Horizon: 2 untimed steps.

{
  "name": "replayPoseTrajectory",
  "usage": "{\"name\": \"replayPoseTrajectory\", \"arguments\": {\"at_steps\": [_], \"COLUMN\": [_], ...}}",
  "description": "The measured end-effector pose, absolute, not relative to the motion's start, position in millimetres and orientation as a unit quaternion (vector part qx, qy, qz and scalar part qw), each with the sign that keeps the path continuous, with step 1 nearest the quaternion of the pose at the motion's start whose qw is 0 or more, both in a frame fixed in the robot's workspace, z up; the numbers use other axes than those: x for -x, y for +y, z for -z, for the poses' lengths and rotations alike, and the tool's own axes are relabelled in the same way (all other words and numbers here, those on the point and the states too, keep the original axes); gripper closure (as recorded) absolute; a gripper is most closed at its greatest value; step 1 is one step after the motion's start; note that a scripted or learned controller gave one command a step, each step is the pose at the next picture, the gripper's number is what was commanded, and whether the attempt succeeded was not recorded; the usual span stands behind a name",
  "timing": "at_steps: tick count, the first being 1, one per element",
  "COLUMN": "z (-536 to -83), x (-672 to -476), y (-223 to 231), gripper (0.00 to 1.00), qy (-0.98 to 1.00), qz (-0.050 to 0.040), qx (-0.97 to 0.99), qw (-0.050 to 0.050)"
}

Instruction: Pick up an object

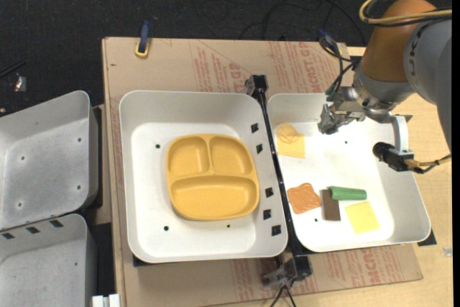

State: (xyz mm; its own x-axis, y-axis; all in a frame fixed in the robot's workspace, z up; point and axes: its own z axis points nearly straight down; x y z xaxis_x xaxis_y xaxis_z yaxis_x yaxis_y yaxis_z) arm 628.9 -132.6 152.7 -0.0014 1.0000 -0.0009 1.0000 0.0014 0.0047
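text: we see red printed lettering on the cardboard sheet (187, 54) under the bins | legibility: upside down and too faint for us to read | other labels: none legible

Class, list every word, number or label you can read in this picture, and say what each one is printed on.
Red print on the brown board under the two bins: faint, reversed and at a slant; too blurred to read.
More red print on the board's front edge: also unreadable.
The bins, the yellow tray and the small items bear no writing that I can see.
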Motion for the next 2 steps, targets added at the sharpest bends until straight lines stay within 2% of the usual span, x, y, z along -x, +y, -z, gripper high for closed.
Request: {"name": "replayPoseTrajectory", "arguments": {"at_steps": [1, 2], "z": [-207, -218], "x": [-630.5, -627.4], "y": [-133, -88], "gripper": [1.0, 1.0], "qy": [0.708, 0.709], "qz": [-0.0018, -0.0008], "qx": [-0.706, -0.705], "qw": [0.003, 0.0]}}
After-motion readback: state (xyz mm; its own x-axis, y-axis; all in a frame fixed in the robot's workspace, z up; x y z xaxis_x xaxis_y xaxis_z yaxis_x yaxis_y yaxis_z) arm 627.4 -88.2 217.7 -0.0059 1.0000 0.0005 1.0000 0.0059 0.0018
